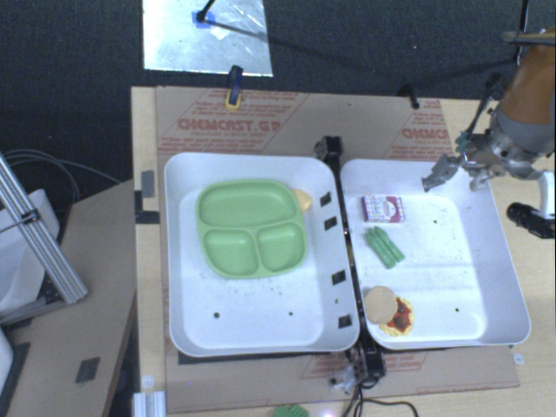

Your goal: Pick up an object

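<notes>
Two white bins sit side by side on the counter (217,111). The arm (526,102) comes in from the right, partly cut off by the frame edge. The hand (453,170) hangs over the back edge of the right bin (486,276), near its far right corner, with nothing between its fingers. Whether they are spread or closed is too small and blurred to tell.

In the right bin, a small red-and-white packet (383,208) lies toward the back left, just in front and to the left of the hand. A green pod-like piece (383,246) lies just in front of the packet, slanted. A tan round item (380,303) and a red-and-yellow item (400,317) touch each other at the front left corner, close to the wall; their shapes are hard to make out. The middle and right of this bin are bare floor with small dark specks, so there is open room there.

The left bin (187,320) holds a green divided tray (252,228) toward the back. A yellow item (301,200) peeks out at the tray's right back edge, mostly hidden. The front half of the left bin is open floor.

A metal sheet (174,24) lies behind the counter. A metal frame (35,241) stands at the left, cut off.
</notes>
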`<state>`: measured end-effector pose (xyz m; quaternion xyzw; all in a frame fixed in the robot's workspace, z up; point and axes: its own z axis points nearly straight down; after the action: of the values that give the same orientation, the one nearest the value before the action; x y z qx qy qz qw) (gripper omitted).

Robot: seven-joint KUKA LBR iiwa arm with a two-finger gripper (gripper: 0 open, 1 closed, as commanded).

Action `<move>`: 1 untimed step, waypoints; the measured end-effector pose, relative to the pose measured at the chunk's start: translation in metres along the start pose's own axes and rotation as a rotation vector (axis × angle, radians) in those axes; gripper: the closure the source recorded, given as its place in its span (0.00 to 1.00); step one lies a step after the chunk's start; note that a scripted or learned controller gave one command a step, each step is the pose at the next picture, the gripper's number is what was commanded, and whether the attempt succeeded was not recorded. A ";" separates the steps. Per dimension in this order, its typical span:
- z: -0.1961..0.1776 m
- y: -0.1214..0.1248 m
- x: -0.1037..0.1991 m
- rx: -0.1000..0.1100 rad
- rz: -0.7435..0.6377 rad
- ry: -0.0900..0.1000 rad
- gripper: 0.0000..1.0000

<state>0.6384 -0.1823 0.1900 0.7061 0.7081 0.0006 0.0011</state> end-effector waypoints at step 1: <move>0.080 -0.031 0.081 0.009 -0.007 0.006 0.00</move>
<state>0.6071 -0.1015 0.1100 0.7036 0.7106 -0.0007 -0.0043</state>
